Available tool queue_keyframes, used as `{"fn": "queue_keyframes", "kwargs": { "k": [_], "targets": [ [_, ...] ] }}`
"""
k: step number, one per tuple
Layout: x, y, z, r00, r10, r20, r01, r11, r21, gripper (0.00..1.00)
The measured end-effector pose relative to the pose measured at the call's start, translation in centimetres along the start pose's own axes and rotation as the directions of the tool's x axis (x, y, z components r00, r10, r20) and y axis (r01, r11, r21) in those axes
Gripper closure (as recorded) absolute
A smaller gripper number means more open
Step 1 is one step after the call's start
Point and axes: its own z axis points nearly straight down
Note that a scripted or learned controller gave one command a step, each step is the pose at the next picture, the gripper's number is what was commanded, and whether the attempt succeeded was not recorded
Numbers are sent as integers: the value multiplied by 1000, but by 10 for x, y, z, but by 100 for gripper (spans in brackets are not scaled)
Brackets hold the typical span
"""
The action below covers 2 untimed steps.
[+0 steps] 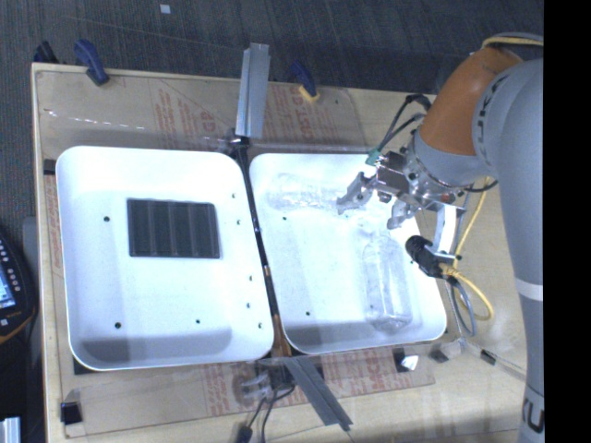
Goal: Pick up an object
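We are hovering pincer (377, 199), fingers spread and grasping nothing, over right bin (305, 326). Clear plastic bottle (384, 280) is lying just below pincer, near bin's right wall. We are advising: centre over bottle, fingers across its width, then descend.

The grey arm (517, 155) reached in from the right, its orange band bent above the wrist. The gripper (377, 203) pointed left with jaws spread apart.
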Motion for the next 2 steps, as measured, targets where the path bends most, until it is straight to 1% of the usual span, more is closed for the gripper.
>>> {"fn": "queue_keyframes", "kwargs": {
  "k": [1, 2],
  "targets": [
    [-3, -16, -66, 921, -389, 3, 389, 921, -4, 0],
    [-20, -16, -83, 935, -354, 3, 354, 935, -2, 0]
  ]
}}
